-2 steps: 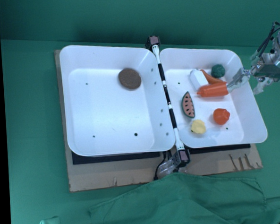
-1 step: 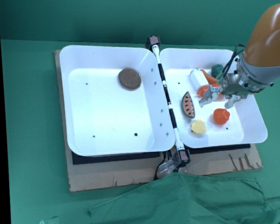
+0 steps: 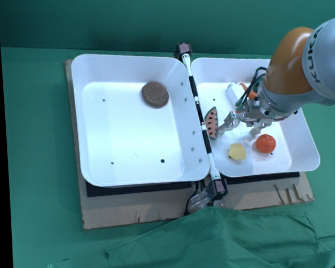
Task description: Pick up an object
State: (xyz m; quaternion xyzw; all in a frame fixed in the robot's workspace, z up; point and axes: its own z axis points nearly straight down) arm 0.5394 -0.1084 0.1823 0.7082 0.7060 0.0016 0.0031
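My gripper [image 3: 239,128] hangs over the right bin [image 3: 304,150] with its two fingers spread open and nothing between them. A yellow piece [image 3: 236,151] lies just below the fingertips. An orange-red ball [image 3: 265,144] rests beside the right finger. A watermelon slice [image 3: 211,123] leans near the bin's left wall, just left of the left finger. A white object [image 3: 233,91] and a small orange piece [image 3: 245,88] sit behind the gripper, partly hidden by the wrist.
The left bin [image 3: 96,78] holds a round brown cookie-like disc [image 3: 155,94] near its back. A black-and-white divider rail [image 3: 197,109] runs between the bins. Green cloth [image 3: 219,240] bunches at the front of the bench.
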